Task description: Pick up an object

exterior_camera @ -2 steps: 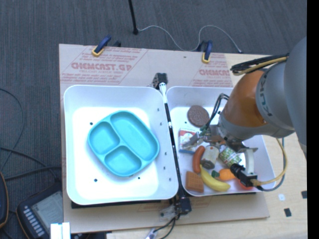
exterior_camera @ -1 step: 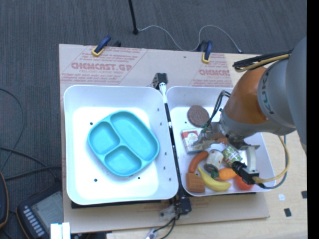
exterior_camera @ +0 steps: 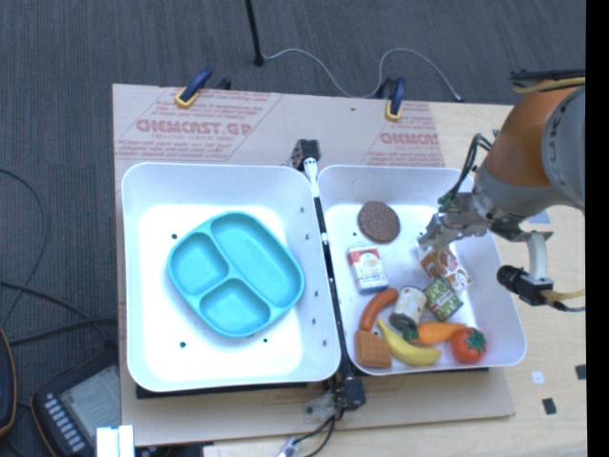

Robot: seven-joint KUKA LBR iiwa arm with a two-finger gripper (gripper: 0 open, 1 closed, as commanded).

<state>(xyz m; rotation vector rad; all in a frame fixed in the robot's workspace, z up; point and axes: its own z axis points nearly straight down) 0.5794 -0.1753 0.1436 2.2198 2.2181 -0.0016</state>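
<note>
A: Where is the pincer (exterior_camera: 440, 241), and how do its jaws stand?

B: It hangs low in the right bin (exterior_camera: 504, 298), at that bin's right-hand middle, under the grey arm (exterior_camera: 533, 150). Whether the jaws are spread or pressed together cannot be told; the wrist hides them.

A: What lies nearest?

B: Just below the tips, a red-and-white packet (exterior_camera: 445, 267), possibly touching them; contact is unclear. Below that, a green packet (exterior_camera: 443, 299). To the pincer's left sit a brown cookie (exterior_camera: 379, 221) and a small carton (exterior_camera: 366, 267). Farther down and left: a sausage (exterior_camera: 377, 307), a banana (exterior_camera: 411, 346), a carrot (exterior_camera: 441, 332); a tomato (exterior_camera: 469, 345) lies straight down. Well off to the left, in the other bin (exterior_camera: 138, 255), is a blue tray (exterior_camera: 235, 272).

A: How is this step best done?

B: The red-and-white packet seems the likely target. In my judgement the jaws should straddle its narrow side and descend squarely before pinching. The packet looks thin and crinkly, so a shallow bite may slip; the green packet beside it could be dragged along.
</note>
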